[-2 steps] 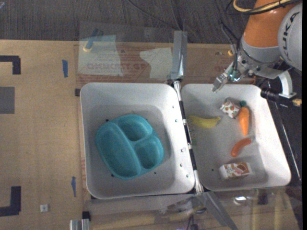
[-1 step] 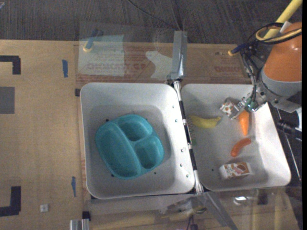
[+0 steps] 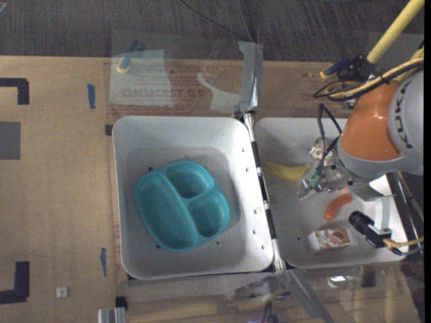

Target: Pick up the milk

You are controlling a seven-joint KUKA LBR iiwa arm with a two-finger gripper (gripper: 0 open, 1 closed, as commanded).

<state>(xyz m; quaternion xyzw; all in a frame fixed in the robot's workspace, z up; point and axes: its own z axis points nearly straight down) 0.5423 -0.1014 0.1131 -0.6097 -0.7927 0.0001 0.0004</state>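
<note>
Desk [image 3: 60, 180] with two white bins — the milk [image 3: 330, 239] lies flat near the right bin's [image 3: 283, 136] front wall. The tool [image 3: 315, 184] hovers above the banana [image 3: 286, 171], well short of it — whether it's apart or together, I cannot tell.

You've got one cam, fixed above the bench [image 3: 60, 180], looking down at a slant. Top of frame is the far side: a strip of dark carpet [image 3: 81, 12] past the bench edge. It sits far enough back to fit both white bins whole, the left bin [image 3: 128, 140] w/ its teal tray [image 3: 180, 204] near center frame, the right bin [image 3: 283, 136] toward the right edge. The arm [image 3: 377, 130] comes in from your right and covers the upper right part of that bin. No 2nd view, so no overlap to check.
</note>
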